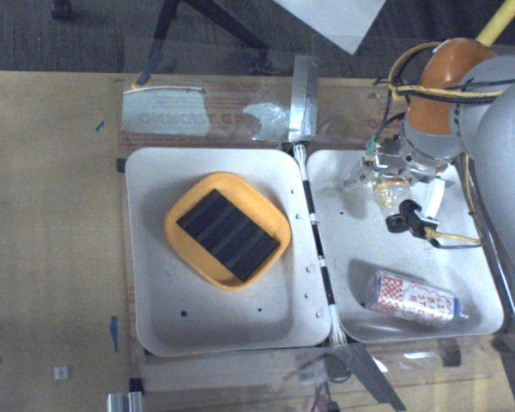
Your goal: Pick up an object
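Observation:
The arm comes in from the right, and its gripper (384, 172) hangs over the far part of the right bin (485, 316), below the orange band (442, 75). Right under the gripper is a small clear, yellowish thing (386, 192); I cannot tell whether it is held. A red-and-white patterned packet (412, 297) lies flat near the right bin's front. In the middle of the left bin (146, 256) rests a yellow-orange rounded block with a black ribbed panel (227, 230).
A black fitting with a yellow cable (409, 218) sits just in front of the gripper. A metal divider (318, 247) runs between the bins. Clear plastic scraps (266, 118) and a taped label (165, 110) lie on the bench behind the bins.

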Available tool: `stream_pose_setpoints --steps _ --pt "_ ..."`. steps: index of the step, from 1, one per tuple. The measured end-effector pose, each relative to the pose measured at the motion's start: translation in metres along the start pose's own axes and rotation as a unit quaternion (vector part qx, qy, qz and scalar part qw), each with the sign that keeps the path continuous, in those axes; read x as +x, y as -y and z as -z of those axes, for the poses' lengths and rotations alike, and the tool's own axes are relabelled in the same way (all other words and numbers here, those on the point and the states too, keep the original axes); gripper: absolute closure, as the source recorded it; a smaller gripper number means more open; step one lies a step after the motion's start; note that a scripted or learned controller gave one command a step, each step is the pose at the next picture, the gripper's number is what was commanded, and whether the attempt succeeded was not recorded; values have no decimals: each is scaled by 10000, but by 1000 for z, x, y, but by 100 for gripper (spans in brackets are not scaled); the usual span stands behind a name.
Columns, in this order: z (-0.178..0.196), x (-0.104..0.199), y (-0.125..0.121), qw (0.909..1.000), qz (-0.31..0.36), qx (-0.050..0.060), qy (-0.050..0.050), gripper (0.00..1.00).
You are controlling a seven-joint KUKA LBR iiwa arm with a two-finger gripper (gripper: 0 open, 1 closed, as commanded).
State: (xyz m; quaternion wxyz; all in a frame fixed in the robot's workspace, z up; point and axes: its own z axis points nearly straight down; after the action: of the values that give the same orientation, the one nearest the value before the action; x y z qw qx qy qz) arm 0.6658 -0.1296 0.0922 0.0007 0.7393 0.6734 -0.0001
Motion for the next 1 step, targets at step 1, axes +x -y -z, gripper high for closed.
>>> stream_pose_setpoints --steps 1 --pt "-5 -34 16 9853 1709 -1 -3 0"
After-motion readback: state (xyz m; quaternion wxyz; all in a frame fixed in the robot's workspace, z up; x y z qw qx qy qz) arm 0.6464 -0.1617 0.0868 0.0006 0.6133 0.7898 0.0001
